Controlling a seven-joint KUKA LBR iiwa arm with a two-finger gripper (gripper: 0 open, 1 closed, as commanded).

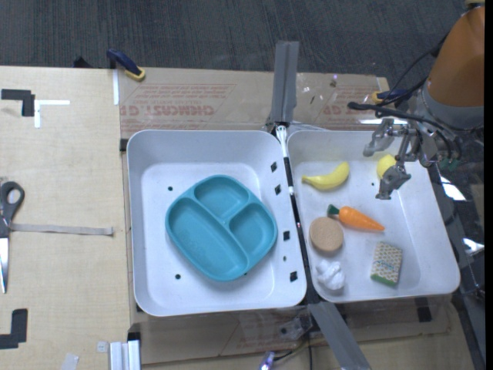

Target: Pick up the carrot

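Observation:
An orange carrot [359, 219] with a green stem end lies near the middle of the right bin [431, 272], pointing right. My gripper [390, 182] hangs above the bin's far right part, up and to the right of the carrot and apart from it. One metal finger [394, 177] points down toward the bin floor. Nothing shows between the fingers.
In the right bin lie a yellow banana [327, 176], a yellow object [386, 165] partly behind the gripper, a tan round disc [326, 235], a white lumpy item [331, 275] and a green-yellow sponge block [387, 264]. The left bin [146, 230] holds a blue divided plate [222, 227].

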